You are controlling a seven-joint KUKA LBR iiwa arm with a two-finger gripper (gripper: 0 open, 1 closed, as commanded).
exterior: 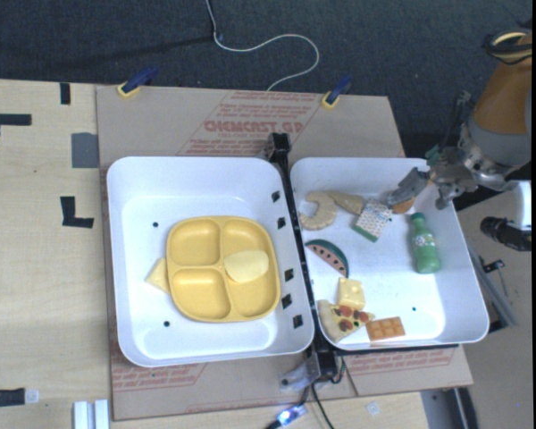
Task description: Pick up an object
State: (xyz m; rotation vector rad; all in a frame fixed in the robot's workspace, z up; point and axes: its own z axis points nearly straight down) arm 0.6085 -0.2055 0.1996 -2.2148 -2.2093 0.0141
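Two white bins sit side by side. The left bin holds a big yellow plate with a pale yellow chip on it. The right bin holds a green bottle, a tan curved piece, a watermelon slice, a pizza slice, a cheese block and an orange cracker. The gripper hangs over the right bin's far side, just above a small speckled square. I cannot tell how far open it is or whether it holds anything.
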